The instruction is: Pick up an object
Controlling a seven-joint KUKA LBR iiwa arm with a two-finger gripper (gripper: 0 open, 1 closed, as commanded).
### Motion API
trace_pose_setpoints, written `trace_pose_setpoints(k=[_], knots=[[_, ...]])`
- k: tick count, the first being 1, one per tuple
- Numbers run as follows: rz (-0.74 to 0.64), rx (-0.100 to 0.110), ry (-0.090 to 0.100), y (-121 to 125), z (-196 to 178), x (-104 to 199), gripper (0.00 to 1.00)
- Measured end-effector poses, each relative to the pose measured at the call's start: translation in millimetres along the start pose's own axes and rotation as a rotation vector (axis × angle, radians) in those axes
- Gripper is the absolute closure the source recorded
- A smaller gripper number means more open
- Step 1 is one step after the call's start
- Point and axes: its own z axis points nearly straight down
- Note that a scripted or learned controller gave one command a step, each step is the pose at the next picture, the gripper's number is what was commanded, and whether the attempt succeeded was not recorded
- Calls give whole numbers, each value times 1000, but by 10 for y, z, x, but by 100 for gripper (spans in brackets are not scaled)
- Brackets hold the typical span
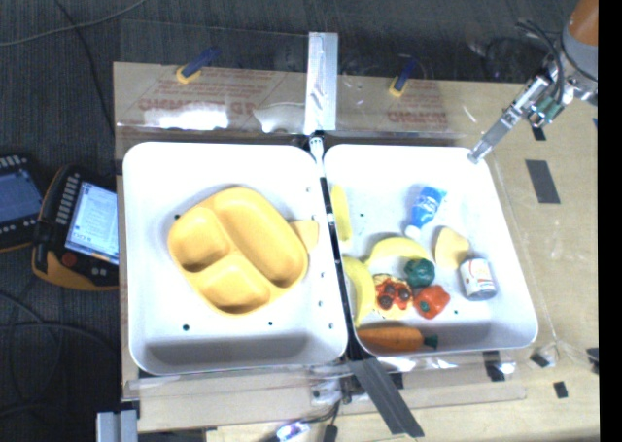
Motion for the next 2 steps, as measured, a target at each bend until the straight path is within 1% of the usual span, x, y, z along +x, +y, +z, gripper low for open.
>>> trace_pose_setpoints(k=[1, 2], knots=[[-107, 0, 4, 299, 753, 277, 0], [-138, 5, 7, 376, 1903, 364, 0]])
